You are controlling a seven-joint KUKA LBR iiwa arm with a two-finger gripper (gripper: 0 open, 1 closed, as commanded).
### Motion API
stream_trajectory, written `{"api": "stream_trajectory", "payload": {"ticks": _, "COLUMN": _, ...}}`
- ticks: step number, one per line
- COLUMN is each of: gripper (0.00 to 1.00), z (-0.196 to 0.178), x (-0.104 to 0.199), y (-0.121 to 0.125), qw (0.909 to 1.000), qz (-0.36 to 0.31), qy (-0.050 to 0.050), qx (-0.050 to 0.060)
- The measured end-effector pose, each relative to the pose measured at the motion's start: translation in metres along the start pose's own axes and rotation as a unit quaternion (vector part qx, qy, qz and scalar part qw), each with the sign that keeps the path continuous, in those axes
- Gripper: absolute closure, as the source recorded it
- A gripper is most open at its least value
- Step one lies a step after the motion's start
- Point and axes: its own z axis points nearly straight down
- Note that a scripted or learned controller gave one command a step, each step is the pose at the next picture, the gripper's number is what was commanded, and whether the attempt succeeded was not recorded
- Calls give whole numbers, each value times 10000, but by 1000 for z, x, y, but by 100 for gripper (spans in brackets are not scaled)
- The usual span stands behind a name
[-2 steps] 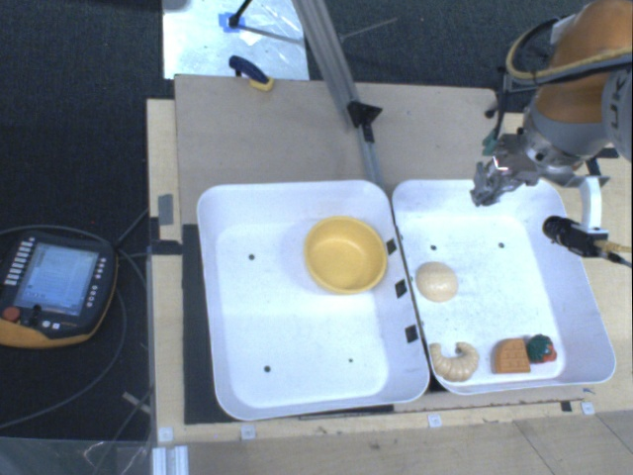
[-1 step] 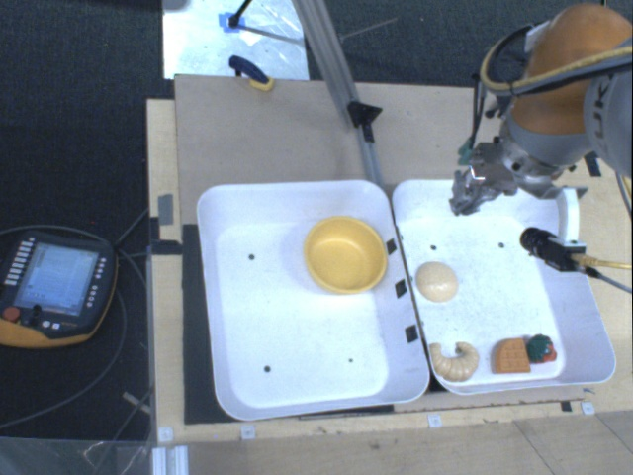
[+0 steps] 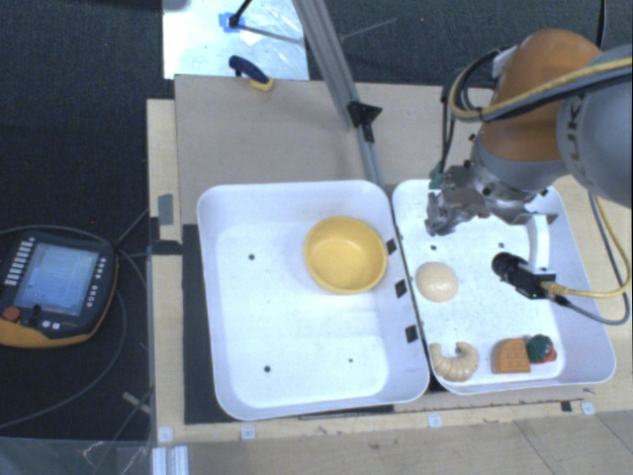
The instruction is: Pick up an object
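Observation:
My gripper (image 3: 443, 218) hangs over the upper left part of the right bin (image 3: 584, 295), with nothing visible between its fingers. A cream round object (image 3: 436, 281) lies just below it on the bin floor. Near the bin's front edge rest a pale curled croissant-like piece (image 3: 455, 361), an orange cracker-like square (image 3: 510, 356) and a small red and green item (image 3: 540, 348). A yellow bowl (image 3: 345, 254) sits in the left bin (image 3: 247, 315), near its upper right corner.
A black cylindrical part with a yellow cable (image 3: 519, 273) hangs off the arm over the right bin. A metal pole (image 3: 331, 52) slants across the back of the bench. A teach pendant (image 3: 49, 285) lies on the floor at left.

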Motion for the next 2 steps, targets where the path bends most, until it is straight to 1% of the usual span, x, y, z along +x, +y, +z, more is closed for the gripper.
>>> {"api": "stream_trajectory", "payload": {"ticks": 1, "gripper": 100, "z": -11, "x": 48, "y": -26, "qw": 10000, "qz": -8, "qy": 4, "qx": -5}}
{"api": "stream_trajectory", "payload": {"ticks": 2, "gripper": 100, "z": -5, "x": 91, "y": -60, "qw": 10000, "qz": -4, "qy": 1, "qx": 1}}
